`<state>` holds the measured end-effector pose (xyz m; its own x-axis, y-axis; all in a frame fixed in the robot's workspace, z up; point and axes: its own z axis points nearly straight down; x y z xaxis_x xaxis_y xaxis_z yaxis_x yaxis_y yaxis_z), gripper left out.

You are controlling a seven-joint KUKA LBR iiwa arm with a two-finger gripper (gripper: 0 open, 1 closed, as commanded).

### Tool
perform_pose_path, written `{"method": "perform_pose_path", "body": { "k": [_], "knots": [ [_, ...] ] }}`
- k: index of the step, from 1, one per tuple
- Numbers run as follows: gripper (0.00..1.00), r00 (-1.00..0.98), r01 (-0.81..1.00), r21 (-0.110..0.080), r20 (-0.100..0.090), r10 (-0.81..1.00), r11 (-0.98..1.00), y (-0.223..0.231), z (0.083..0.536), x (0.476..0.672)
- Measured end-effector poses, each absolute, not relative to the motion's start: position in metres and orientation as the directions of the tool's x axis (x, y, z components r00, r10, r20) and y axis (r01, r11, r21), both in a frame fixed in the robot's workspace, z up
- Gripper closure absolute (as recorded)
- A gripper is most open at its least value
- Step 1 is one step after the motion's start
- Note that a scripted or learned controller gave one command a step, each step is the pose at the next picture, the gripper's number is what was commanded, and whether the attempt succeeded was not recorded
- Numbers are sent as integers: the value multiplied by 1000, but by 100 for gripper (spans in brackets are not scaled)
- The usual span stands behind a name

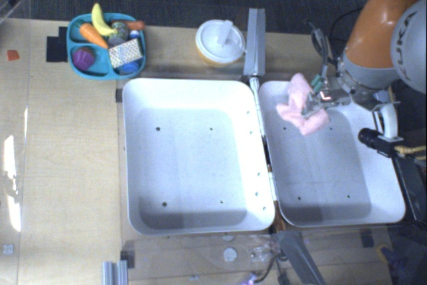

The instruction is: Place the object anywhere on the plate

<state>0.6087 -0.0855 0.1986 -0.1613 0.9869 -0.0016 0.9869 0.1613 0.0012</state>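
1. From my remote station I see the grey arm (393, 37), with its orange band, reaching in from the right over the far end of the right-hand bin (333, 177).
2. The hand (315, 102) sits low at the bin's far left corner, pressed into a crumpled pink cloth (300, 107).
3. The cloth bunches around the fingertips, a fold of it showing between them, so I read the hand as clamped on the cloth.
4. I cannot tell whether the cloth is off the bin floor or touching it; it lies directly under and just left of the hand.
5. A round white plate (220, 41) with a yellowish rim stands on the tabletop (60, 143), beyond the bins and well to the left of the hand, just beside the upright grey post (254, 43) that marks the seam between the two bins.
6. The left-hand bin (193, 157) lies to the hand's left, touching the right-hand bin along that seam.
7. Far to the hand's left, at the tabletop's back edge, a blue divided tray (107, 47) carries toy food, among it a banana (101, 21) and a carrot (92, 35).
8. The cloth and the plate are apart, with the bin wall and the post between them.
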Motion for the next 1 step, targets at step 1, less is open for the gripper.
{"method": "perform_pose_path", "body": {
  "k": [1],
  "knots": [
    [100,-169,986,4,-2,986,169,-84,223,611]
  ]
}}
